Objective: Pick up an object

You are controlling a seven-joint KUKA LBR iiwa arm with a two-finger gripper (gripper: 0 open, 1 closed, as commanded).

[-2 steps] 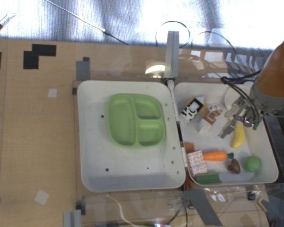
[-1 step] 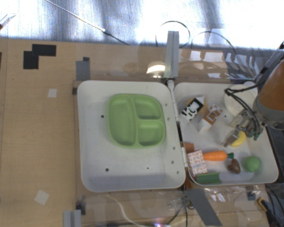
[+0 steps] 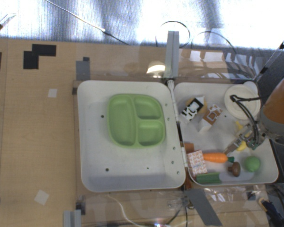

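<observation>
Landmark: the divider (image 3: 176, 122) between the two bins.

Left of the divider, the left bin (image 3: 92, 141) sat on the wooden surface (image 3: 33, 136). It held a green sectioned plate (image 3: 136, 120), right side up, slightly nearer the divider than the bin's far wall.

Right of the divider, the right bin (image 3: 270, 174) held the clutter. Just beside the divider: a black-and-white carton (image 3: 192, 109), a small brown carton (image 3: 211, 115) and a patterned packet (image 3: 197, 161). Further right of the divider lay an orange carrot (image 3: 215, 158), a green pod (image 3: 208, 177), a brown mushroom (image 3: 234, 169) and a green ball (image 3: 252, 163). A white round dish (image 3: 240, 100) sat at the bin's far corner.

Farthest from the divider, the gripper (image 3: 243, 142) hung low over a yellow item (image 3: 242, 146). Grip state: cannot tell.
</observation>
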